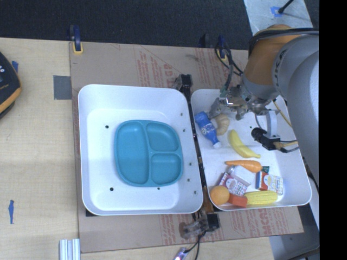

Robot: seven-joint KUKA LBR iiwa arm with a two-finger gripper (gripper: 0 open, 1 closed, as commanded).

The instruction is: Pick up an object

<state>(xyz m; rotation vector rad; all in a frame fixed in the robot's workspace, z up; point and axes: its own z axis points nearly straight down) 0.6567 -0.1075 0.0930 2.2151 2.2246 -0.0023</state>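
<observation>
The claw (227,106) hangs low over the far end of the right bin (295,169), just above a small beige lump (222,125) beside the blue bottle (206,128). I cannot tell its opening. The lump looks light, rounded, perhaps slippery; pinch across its middle.

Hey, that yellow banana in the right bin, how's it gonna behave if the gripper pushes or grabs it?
The banana looks smooth and curved, so it may slip from a pinch. Lying flat on the bin floor, it would probably slide or pivot rather than roll. It seems like light toy food.
</observation>
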